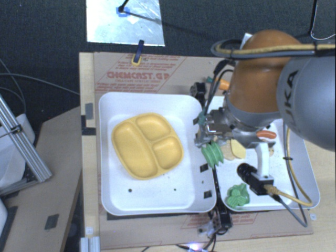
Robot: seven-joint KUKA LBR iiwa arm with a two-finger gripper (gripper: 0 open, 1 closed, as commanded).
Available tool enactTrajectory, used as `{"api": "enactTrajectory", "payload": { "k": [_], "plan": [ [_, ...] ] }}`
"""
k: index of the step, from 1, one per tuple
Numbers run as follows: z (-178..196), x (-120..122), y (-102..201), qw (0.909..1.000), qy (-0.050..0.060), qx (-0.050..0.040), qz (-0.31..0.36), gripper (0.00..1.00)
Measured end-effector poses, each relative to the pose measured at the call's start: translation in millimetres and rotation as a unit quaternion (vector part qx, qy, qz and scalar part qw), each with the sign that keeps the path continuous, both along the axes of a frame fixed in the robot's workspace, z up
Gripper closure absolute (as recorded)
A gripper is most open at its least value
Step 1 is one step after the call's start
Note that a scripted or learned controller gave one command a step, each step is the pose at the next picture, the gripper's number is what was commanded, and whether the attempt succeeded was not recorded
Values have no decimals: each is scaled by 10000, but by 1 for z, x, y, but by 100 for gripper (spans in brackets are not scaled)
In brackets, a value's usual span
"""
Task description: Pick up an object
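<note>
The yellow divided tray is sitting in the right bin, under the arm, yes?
No. The camera view shows the yellow divided tray lying in the left bin, away from the arm, which hangs over the right bin.

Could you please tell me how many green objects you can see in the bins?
2. One ribbed green object sits just below the gripper, at the divide between the bins. A green toy lies at the right bin's near edge. The arm may hide others.
</note>
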State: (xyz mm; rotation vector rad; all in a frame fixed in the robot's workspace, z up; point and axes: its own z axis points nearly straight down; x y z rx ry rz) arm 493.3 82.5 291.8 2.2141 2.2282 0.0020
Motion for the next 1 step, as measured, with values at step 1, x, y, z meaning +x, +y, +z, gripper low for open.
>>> {"api": "enactTrajectory", "payload": {
  "k": [1],
  "plan": [
    [59,-6,-34,10000,-37,0,-34,100]
  ]
}}
